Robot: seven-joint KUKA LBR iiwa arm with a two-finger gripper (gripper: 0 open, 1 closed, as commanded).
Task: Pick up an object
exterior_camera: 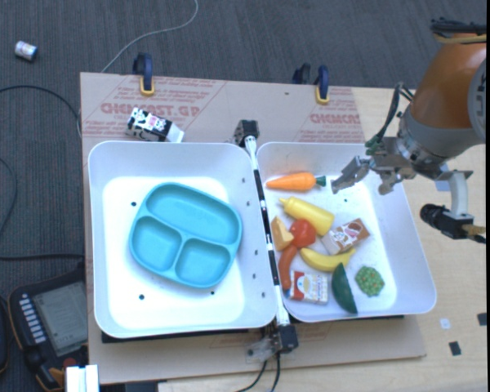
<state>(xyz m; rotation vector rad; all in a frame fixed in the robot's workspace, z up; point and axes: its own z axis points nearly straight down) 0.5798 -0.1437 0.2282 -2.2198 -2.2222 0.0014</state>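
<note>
The fingers [366, 175] are hanging spread apart with nothing between them, over the upper part of the right bin [415, 251]. Just to the view's left of them the carrot [291, 182] is lying on the bin floor, its long axis running roughly left to right, pointing toward the fingers. Below sit a yellow bottle [309, 211], banana [325, 259] and broccoli [370, 280]. The left bin [106, 219] is holding a blue tray [185, 233].
</note>
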